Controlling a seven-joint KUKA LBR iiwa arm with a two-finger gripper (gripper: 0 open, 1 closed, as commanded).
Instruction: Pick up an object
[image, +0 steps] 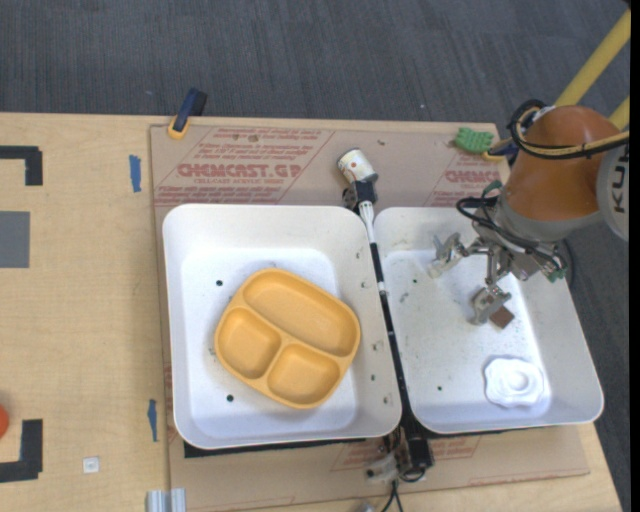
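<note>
- Nearest the lens, along the bottom of the camera view, sit the front rims of 2 shallow white bins, side by side on a brown board.
- Left bin (190, 300) holds 1 yellow divided tray (288, 337), lying flat and turned at a slant, with 3 compartments: 1 long one toward the back and 2 smaller ones toward the front.
- Right bin (570, 330) holds a white round lid-like object (514, 383) near its front right corner, resting on the bin floor.
- Arm, grey with an orange band (560, 165), reaches in from the right above the right bin's rear half.
- Gripper (492, 305) hangs over the middle of the right bin, well apart from the white object; something small and brownish shows at its tip, but whether the jaws are released or clenched I cannot tell.
- Behind the bins, on the board, lie a blue-and-yellow clamp (186, 112) at the left and a green piece (473, 140) at the right.
</note>
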